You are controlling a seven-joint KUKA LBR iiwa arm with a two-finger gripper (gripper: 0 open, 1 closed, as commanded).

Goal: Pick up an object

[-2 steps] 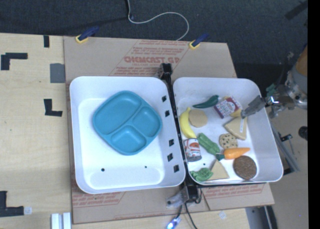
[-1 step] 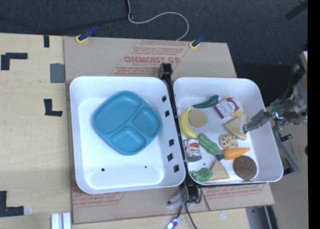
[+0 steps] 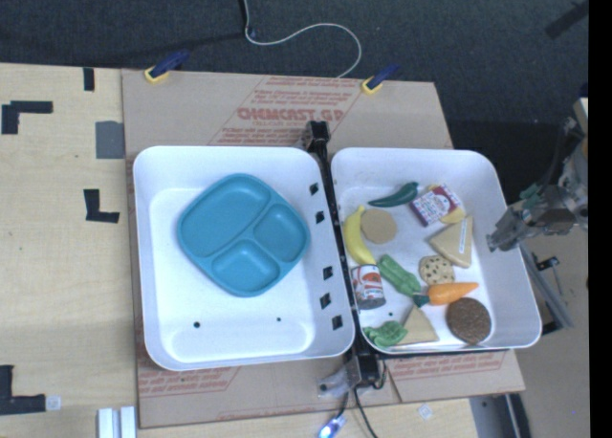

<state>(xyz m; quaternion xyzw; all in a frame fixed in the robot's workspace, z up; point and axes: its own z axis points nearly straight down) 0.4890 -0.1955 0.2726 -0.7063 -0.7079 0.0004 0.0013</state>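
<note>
yellow plastic toy banana (image 3: pixel 358 238) lies in the right white bin (image 3: pixel 516 302); judged light, stiff, slick; grasp across its middle. gripper (image 3: pixel 505 232) hovers beside the bin; opening: cannot tell.

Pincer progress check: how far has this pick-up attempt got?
Nothing looks done yet. The pincer sits at the right bin's right rim, over the edge rather than over the food. The toy items, such as the banana, carrot and brown cookie, all lie in the bin, none between its fingers. Reaching in, grasping and lifting are all left.
</note>
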